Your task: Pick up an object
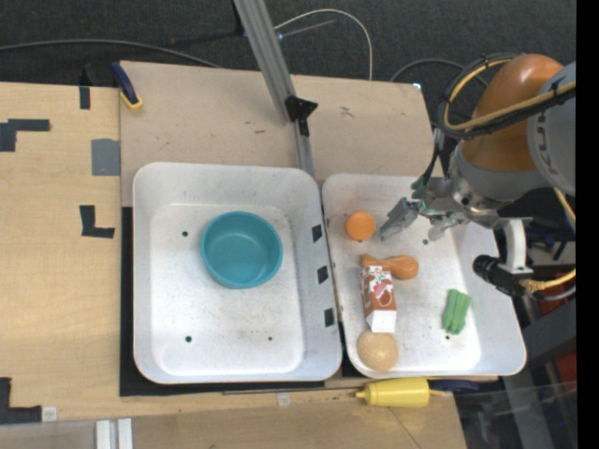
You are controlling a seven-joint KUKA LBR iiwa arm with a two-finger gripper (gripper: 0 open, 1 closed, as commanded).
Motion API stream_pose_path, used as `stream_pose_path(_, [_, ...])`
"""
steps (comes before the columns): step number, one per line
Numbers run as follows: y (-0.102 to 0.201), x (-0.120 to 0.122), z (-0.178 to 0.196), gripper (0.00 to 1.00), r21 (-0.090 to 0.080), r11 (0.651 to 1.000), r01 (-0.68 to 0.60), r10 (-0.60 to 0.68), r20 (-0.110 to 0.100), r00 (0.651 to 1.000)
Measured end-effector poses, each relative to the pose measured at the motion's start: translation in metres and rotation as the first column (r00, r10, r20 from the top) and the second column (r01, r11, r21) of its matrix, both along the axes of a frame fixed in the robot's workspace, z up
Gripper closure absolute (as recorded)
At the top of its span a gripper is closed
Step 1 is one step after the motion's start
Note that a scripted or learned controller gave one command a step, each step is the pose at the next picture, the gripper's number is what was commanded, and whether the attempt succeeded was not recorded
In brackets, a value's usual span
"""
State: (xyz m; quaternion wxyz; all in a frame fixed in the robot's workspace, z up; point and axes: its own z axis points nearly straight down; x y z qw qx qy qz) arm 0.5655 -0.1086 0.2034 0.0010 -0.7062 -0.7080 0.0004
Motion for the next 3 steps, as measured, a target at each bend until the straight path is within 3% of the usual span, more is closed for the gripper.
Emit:
stream_pose_path(1, [0.0, 0.0, 0.0, 0.0, 0.0, 1.0, 0.0, 0.0, 0.001, 1.0])
stream_pose_path(3, [0.0, 0.0, -0.09, 0.0, -0.001, 1.0, 0.001, -0.001, -0.005, 1.0])
